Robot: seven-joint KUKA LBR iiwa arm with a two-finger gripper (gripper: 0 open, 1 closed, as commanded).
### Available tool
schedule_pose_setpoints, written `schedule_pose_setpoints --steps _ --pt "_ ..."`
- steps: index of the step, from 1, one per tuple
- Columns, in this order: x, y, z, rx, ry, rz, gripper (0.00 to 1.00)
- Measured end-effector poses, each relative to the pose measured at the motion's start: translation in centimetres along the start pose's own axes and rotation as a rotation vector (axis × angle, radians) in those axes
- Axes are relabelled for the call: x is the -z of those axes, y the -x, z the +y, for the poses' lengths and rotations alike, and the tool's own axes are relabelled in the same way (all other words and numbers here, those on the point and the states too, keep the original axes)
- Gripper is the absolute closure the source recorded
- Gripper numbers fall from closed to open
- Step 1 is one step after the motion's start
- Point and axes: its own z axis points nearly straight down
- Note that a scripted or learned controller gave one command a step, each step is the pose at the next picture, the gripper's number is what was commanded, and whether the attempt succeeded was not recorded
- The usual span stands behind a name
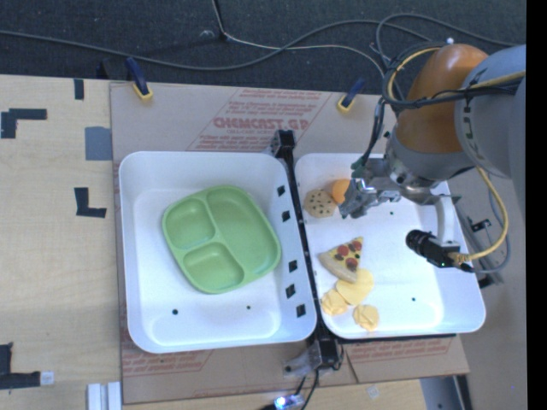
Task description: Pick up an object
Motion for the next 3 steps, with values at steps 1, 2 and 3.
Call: schedule_pose_setpoints --steps 1,2,3 --pt "1.4 -5.4 -1.8 0.002 0.0 0.001 1.0" --pt "1.8 -11.2 -4.1 0.003 -0.001 0.001 1.0" --pt "2.1 -17.1 -5.0 0.003 0.0 0.0 1.0"
